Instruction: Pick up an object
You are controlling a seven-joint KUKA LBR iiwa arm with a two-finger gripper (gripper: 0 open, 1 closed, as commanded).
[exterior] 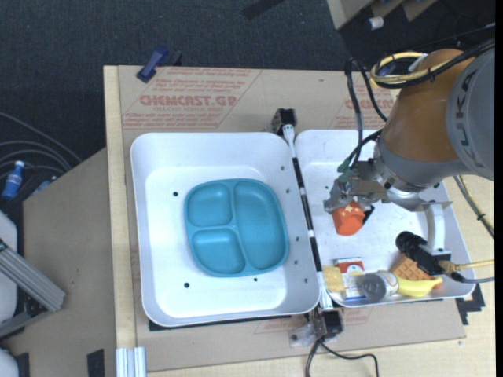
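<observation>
Gripper (pixel 346 200) sits directly over the orange object (pixel 350 220) in the right bin (pixel 314 151); jaws' opening cannot be told. Risk: off-centre contact tips it aside.

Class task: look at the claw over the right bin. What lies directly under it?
Under the claw sits an orange object on the floor of the right bin. Its lower part shows; its top is covered by the claw, so whether it is gripped cannot be told.
</observation>
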